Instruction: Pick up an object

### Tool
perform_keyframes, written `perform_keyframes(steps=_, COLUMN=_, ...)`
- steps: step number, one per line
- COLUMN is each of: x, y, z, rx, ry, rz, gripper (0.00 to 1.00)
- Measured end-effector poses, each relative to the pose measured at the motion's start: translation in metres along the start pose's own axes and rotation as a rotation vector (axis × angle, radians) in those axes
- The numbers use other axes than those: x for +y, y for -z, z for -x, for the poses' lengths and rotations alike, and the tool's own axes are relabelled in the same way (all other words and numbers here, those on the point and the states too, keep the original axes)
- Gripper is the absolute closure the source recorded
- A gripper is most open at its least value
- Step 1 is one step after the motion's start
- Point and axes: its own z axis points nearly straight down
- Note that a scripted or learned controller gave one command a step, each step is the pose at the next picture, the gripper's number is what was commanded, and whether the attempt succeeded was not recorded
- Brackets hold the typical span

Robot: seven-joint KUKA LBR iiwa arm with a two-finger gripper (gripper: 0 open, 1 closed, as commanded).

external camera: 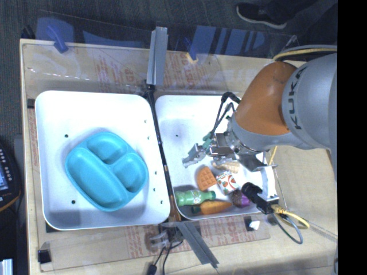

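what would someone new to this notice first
The grey arm with its orange band reaches over the right bin, its gripper over the bin's middle. In the left bin lies a turquoise divided plate. At the right bin's near end crowd small toys, among them a green bottle and an orange carrot.

Was a robotics lab, grey KUKA arm point(301, 99) with orange band hung over a taped wooden bench point(92, 73), a shallow white bin point(49, 107) sat beside its twin point(175, 116), dark carpet point(86, 4) lay beyond, a person's black shoe point(261, 13) stood there.
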Motion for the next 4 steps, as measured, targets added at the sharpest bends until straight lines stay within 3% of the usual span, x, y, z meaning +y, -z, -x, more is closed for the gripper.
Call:
perform_keyframes(steps=1, x=-0.021, y=-0.049, z=0.055, rx=0.0, ry=-0.002, rz=0.001, gripper=0.0)
perform_keyframes(steps=2, x=-0.008, y=-0.11, z=0.049, rx=-0.002, ry=0.001, rz=0.008, gripper=0.0)
perform_keyframes(steps=3, x=-0.007, y=-0.099, z=0.049, rx=-0.005, ry=0.005, rz=0.013, gripper=1.0)
perform_keyframes(steps=4, x=0.007, y=0.021, z=0.098, rx=-0.002, ry=-0.001, rz=0.004, gripper=1.0)
